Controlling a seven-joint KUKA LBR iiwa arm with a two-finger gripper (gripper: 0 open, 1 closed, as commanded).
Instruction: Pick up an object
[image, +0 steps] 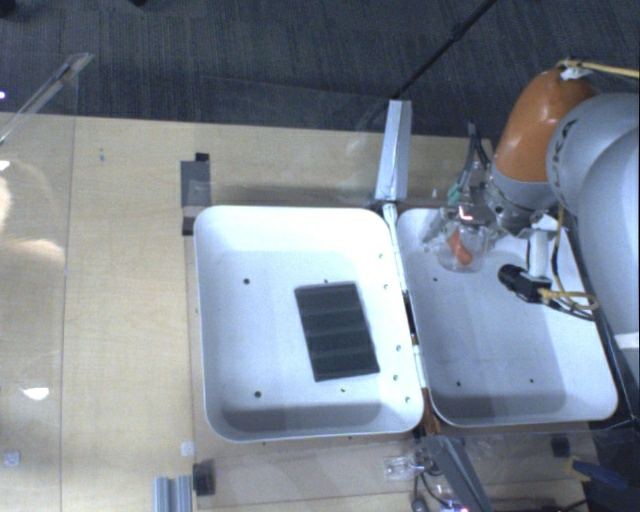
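Claw (462, 232), grip unclear, hangs over right bin's (520, 385) far-left corner.

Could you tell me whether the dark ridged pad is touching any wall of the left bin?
Apart. The camera view shows the pad lying on the left bin's floor, with bare white floor showing all round it before the walls begin.

No legible text, labels or numbers anywhere. The dark ribbed pad (337, 331) in the left bin (225, 300) carries no markings. Arm (590, 130) shows no brand.
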